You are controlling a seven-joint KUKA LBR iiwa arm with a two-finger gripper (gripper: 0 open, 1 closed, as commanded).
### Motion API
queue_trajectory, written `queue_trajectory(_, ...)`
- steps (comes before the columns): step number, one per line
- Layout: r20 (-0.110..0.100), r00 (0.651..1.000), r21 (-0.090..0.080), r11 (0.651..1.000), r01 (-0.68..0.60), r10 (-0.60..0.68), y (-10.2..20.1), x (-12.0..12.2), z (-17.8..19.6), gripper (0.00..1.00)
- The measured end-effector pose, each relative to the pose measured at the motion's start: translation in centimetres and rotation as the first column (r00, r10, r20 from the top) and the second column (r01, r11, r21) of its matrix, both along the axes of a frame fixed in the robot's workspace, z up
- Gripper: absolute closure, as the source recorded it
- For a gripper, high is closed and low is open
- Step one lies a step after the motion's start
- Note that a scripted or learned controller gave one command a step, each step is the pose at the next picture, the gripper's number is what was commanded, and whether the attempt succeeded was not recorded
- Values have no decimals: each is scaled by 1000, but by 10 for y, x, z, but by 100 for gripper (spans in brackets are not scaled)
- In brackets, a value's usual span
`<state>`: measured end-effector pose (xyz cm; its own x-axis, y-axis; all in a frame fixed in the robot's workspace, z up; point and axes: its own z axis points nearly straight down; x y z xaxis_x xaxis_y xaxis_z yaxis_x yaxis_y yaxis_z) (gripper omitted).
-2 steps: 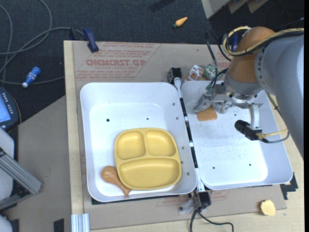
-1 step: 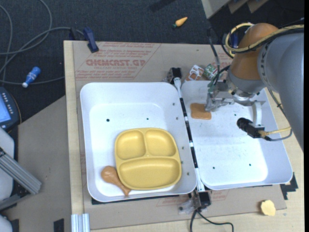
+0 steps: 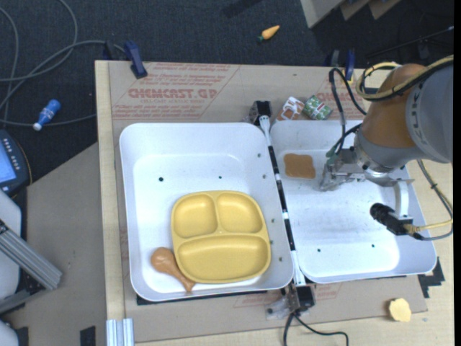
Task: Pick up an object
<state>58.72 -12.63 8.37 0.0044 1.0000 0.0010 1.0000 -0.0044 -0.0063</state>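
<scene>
Writing on the brown board [image 3: 180, 89] under the bins reads, in red capitals, what looks like "CHEMCAST GP"; a line of smaller print above it cannot be made out. Two blue clamps [image 3: 135, 58] hold the board's far edge.

Left bin [image 3: 144, 157]: holds a yellow tray [image 3: 220, 236] with three compartments, all bare. A tan drumstick toy [image 3: 171, 266] lies against the tray's near left corner, touching it, partly tucked under its rim.

Right bin [image 3: 346, 258]: holds a flat brown square, a slice of toast [image 3: 300, 166], lying near the far left corner, close to the divide between the bins.

Arm [image 3: 403, 121]: reaches in over the right bin. Its gripper [image 3: 333, 180] hangs low just right of the toast, close beside it but with nothing seen between the prongs. Whether the claw is open or closed cannot be told from this angle.

Off the bins: small packets with printed labels [image 3: 306, 108], unreadable, sit on the board behind the right bin. A yellow lump [image 3: 399, 309] rests on the board's near right corner. On the floor lie a small orange piece [image 3: 269, 32] and a blue bottle [image 3: 47, 112]
</scene>
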Motion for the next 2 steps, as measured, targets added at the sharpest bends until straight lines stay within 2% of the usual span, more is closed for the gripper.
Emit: queue_trajectory(2,8,1000,-1,1000,-3,3,2,4,21,100)
